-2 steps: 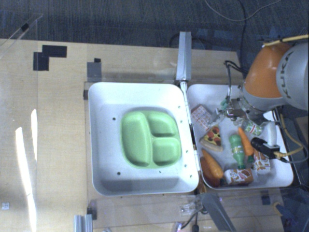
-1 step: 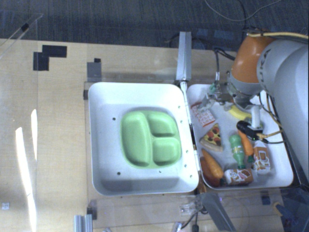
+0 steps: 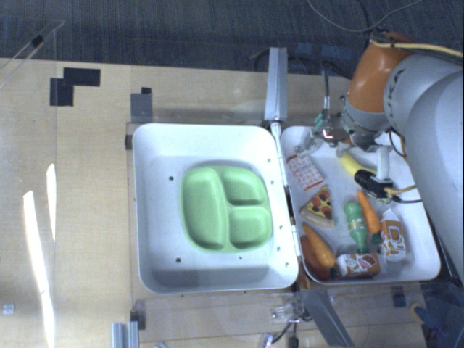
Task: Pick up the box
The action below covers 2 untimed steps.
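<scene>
The tool (image 3: 335, 133) sits low over the far end of the right bin (image 3: 428, 270), under the arm's orange band (image 3: 371, 75) and grey body (image 3: 428, 129); I cannot tell from this slant how it is set, and nothing can be seen held in it.

Just near and left of it, the box (image 3: 304, 171), a flat carton with red print, lies tilted against the bin's left wall, apart from the tool. Nearer than the box lies a pizza slice (image 3: 319, 207), and nearer again an orange-brown bread roll (image 3: 318, 248) by the left wall. To the right of the box a banana (image 3: 353, 165) lies close under the arm. A green bottle (image 3: 355, 225) lies in the middle of the bin with a carrot (image 3: 368, 210) touching its right side. A small carton (image 3: 392, 238) stands towards the right wall, and a brown can (image 3: 358, 264) lies on its side along the near wall.

The left bin (image 3: 156, 267) holds a green divided tray (image 3: 226, 207) in its middle. Both bins rest on the pale wooden worktop (image 3: 72, 216).
</scene>
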Motion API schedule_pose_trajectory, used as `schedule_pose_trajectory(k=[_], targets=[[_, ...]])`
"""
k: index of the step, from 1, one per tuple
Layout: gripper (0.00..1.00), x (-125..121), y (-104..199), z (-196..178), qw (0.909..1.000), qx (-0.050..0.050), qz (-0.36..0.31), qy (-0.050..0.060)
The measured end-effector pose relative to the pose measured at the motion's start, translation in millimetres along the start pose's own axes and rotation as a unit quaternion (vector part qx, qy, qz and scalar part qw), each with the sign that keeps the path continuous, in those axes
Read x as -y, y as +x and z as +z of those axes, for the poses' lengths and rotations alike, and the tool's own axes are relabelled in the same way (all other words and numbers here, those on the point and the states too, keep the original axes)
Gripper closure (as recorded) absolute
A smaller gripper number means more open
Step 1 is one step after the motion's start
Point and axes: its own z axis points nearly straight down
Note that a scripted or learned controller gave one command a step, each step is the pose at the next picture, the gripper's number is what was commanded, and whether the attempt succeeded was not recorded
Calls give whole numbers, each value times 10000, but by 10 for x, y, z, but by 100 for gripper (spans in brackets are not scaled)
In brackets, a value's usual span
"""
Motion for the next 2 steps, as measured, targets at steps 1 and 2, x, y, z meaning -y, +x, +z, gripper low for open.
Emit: schedule_pose_trajectory(k=[1, 2], targets=[[0, 189, 107, -16, 9998, 18, -170, -42], [0, 402, -22, -21, 9991, -10, 412, -49]])
